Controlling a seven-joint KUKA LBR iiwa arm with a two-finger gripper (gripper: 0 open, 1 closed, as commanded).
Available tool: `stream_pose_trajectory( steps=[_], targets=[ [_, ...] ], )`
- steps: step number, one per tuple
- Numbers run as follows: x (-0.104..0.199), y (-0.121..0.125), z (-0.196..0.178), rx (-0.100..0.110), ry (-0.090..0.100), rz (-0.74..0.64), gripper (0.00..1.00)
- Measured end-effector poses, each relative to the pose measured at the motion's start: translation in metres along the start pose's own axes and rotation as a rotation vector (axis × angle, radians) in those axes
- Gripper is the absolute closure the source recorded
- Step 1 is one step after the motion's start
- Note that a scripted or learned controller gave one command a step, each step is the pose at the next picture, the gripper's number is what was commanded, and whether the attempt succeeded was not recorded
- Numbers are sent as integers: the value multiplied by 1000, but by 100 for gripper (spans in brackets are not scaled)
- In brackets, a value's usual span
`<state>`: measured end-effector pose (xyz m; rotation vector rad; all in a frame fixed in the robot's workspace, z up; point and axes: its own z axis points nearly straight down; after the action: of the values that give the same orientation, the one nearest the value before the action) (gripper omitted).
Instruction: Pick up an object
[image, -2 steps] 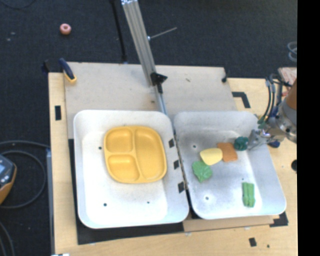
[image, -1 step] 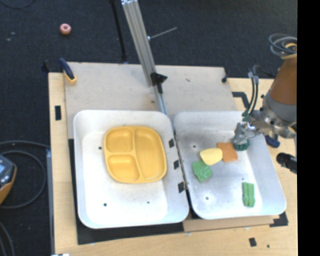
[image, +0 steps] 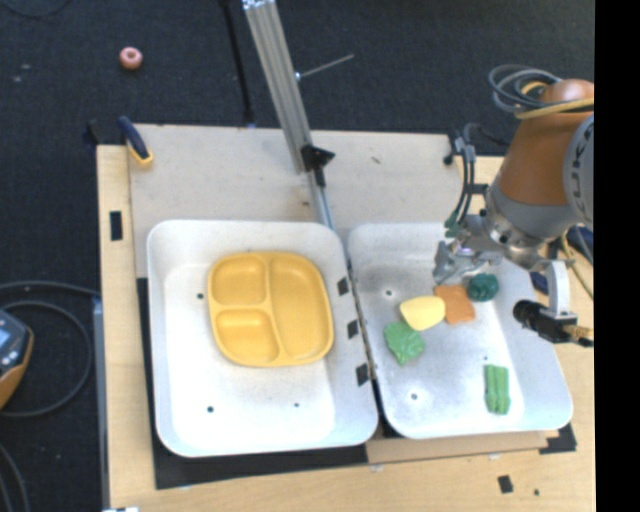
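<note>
The gripper (image: 462, 262) is hovering in the right bin (image: 520, 405), at the frame's right, just above the orange block (image: 459, 306) and beside the dark green object (image: 483, 288); I cannot tell its state. A yellow piece (image: 422, 312) is touching the block's left.

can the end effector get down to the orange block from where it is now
Probably yes: the end effector hangs just above the orange block, with open space over it, though the yellow piece touching its left side may crowd a grasp.
</note>
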<state>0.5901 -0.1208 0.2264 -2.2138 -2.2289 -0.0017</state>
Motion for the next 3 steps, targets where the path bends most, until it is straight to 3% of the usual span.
stream_pose_trajectory(
  steps=[2,3],
  targets=[
    [110,33,9,-2,0,-1,100],
    [160,51,-9,-4,1,-1,100]
  ],
)
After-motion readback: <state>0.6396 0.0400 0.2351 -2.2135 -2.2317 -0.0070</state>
